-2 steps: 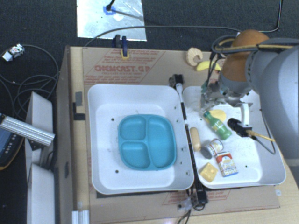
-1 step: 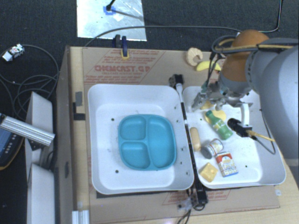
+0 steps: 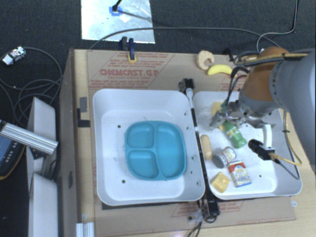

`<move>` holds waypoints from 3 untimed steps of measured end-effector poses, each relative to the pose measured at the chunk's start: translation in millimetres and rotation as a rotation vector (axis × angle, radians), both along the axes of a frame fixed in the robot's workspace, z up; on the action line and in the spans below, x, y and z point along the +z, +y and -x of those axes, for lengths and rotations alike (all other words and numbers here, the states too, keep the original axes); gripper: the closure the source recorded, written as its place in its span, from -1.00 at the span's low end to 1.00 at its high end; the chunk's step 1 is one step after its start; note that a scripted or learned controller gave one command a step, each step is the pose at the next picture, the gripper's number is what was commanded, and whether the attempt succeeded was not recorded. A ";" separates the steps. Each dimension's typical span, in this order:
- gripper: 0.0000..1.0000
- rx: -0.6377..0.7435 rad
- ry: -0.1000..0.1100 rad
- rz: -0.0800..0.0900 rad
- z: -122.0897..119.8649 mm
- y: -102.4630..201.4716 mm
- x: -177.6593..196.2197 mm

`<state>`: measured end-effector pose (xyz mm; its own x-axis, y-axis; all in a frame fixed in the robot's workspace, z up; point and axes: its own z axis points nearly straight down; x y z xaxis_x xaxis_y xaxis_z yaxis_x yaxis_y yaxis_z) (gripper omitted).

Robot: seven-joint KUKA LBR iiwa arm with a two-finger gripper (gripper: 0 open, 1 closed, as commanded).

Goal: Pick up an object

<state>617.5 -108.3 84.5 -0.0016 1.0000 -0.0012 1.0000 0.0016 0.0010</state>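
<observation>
Reaching arm (image 3: 276, 80): grey with an orange band, it comes in over the right bin, up and to the right of the bottle.
Gripper (image 3: 220, 118): low in the right bin, at the upper left end of the bottle; touching it or just over it, I cannot tell which.
Gripper state: I cannot tell if it is wide or narrow; this view does not show it clearly.
Bottle (image 3: 234, 135): green, it lies on the bin floor at a slant, with one end toward the gripper.
Can (image 3: 226, 156): silver, on its side, just below the bottle.
Box (image 3: 239, 174): red and white, below the bottle, past the can.
Wedge (image 3: 220, 182): yellow, lower left of the bottle, just beside the box.
Roll (image 3: 206, 147): beige, left of the bottle, along the bin wall.
Yellow piece (image 3: 217, 107): upper left of the bottle, beyond the gripper; what it is I cannot tell.
Right bin (image 3: 274, 176): white and shallow, it holds the bottle.
Left bin (image 3: 106, 132): white, well to the left of the bottle.
Plate (image 3: 155, 149): blue, with three compartments, in the left bin, well apart from the bottle.
Banana (image 3: 219, 69): on the bench outside the bins, well above the bottle in the view.
Ring (image 3: 204, 59): beige, just beside the banana, a little farther from the bottle.
</observation>
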 end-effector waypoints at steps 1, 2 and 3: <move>-1.00 0.000 0.000 -0.001 28.2 1.4 0.0; 1.00 0.001 -0.002 -0.001 27.3 1.5 10.8; 1.00 0.002 -0.003 -0.002 47.8 78.6 107.0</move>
